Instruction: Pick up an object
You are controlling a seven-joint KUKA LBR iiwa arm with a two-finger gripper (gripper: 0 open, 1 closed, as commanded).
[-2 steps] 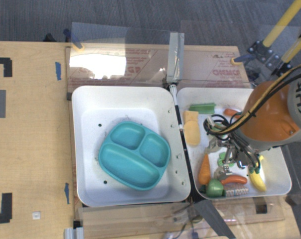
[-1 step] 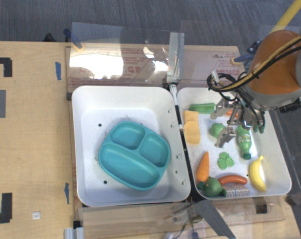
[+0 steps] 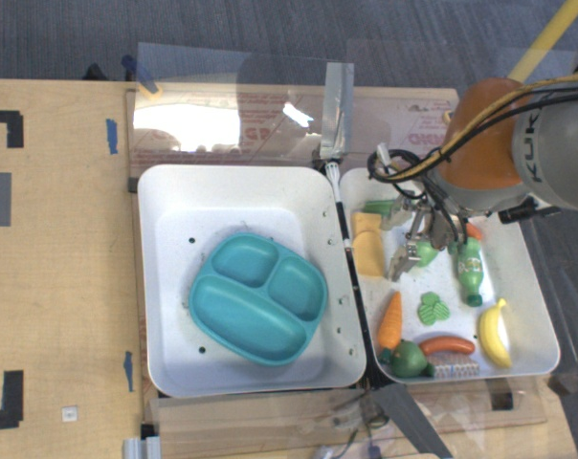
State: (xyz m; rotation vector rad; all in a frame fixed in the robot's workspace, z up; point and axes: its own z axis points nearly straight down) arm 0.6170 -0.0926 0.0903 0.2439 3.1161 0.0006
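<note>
Gripper: we see the gripper (image 3: 411, 249) low over the right bin (image 3: 543, 347), its fingers (image 3: 401, 265) spread apart around a small green piece (image 3: 424, 252); we cannot tell whether they touch it.
Right bin: we count a yellow block (image 3: 367, 247), a carrot (image 3: 391, 319), a green bottle (image 3: 471, 268), a green leaf (image 3: 433, 308), a red sausage (image 3: 447, 345), a banana (image 3: 496, 334) and a green vegetable (image 3: 409, 360).
Left bin (image 3: 165, 285): we see a teal divided plate (image 3: 257, 297) inside it.
Desk (image 3: 50, 275): both bins rest on it.
</note>
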